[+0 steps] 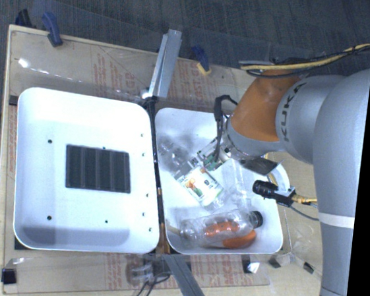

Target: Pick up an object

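Observation:
My gripper hangs low over the right bin, under the orange wrist band. Just below and left of it lies a small white packet with green and orange print, close to the gripper's tip; I cannot see whether they touch. A clear plastic bottle with orange contents and a black cap lies along that bin's front wall. Crumpled clear plastic lies to the gripper's left. A dark grey ribbed rectangular slab lies flat in the middle of the left bin.
A dark divider runs between the two bins. Blue clamps and a metal bar stand on the bench's far edge. The grey arm covers the right bin's right side.

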`<control>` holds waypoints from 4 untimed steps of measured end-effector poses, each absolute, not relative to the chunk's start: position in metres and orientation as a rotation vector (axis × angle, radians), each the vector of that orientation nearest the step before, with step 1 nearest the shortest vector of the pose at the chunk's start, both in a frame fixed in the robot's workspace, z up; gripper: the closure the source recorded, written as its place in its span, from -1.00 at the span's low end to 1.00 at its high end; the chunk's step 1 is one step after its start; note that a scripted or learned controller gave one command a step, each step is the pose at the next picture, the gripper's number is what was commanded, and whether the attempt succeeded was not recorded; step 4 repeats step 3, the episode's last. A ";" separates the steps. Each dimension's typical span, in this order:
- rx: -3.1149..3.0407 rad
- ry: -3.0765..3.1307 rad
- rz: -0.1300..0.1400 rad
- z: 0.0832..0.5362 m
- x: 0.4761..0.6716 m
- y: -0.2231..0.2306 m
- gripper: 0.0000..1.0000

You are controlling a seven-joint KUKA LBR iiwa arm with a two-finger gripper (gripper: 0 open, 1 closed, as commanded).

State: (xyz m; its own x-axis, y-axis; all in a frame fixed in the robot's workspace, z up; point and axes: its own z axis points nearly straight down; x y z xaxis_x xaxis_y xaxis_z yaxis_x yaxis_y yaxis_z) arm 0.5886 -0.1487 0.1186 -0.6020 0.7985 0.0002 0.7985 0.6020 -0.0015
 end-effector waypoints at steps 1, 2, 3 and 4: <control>-1.557 -2.723 0.002 0.092 0.580 -0.170 -1.00; -1.553 -2.731 0.000 0.105 0.583 -0.169 1.00; -1.444 -2.791 0.000 0.198 0.658 -0.156 1.00; -1.444 -2.791 0.000 0.198 0.658 -0.156 1.00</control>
